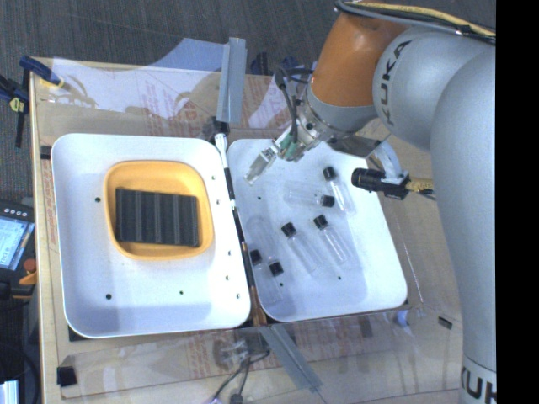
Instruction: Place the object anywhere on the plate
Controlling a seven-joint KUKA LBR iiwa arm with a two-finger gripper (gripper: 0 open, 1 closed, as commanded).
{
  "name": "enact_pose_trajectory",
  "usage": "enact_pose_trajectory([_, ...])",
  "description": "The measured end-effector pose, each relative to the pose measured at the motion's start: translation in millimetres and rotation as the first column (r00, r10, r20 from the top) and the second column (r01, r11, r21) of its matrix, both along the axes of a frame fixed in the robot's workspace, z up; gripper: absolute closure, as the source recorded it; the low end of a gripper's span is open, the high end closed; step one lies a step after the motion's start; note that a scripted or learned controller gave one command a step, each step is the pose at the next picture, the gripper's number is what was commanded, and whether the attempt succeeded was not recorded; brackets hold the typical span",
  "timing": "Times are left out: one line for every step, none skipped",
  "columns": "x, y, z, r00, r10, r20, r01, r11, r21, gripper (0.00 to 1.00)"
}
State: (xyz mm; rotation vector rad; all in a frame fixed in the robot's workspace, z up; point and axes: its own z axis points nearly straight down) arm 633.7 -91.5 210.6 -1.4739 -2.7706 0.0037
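Observation:
A yellow plate [157, 173] lies in the left white bin [84, 284] and bears a black ribbed rack [158, 217]. Several clear tubes with black caps lie scattered in the right bin [383, 284], among them one [334, 188] at the back, one [292, 232] in the middle and one [325, 229] beside it. My gripper [259, 165] hangs over the right bin's back left corner, pointing down and left toward the divide between the bins. It is well left of the nearest tubes. Whether anything sits in it is too small to tell.
The grey arm with its orange band [362, 57] fills the upper right, over the right bin's back edge. A black cylinder [379, 182] juts out at that bin's right rim. A metal bar [229, 82] stands behind the bins, and a handheld screen [13, 238] sits at far left.

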Motion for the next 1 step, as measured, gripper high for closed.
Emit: enact_pose_trajectory([23.3,67.5,-18.3,0.960,0.280,0.005,-0.280,0.960,0.000,0.00])
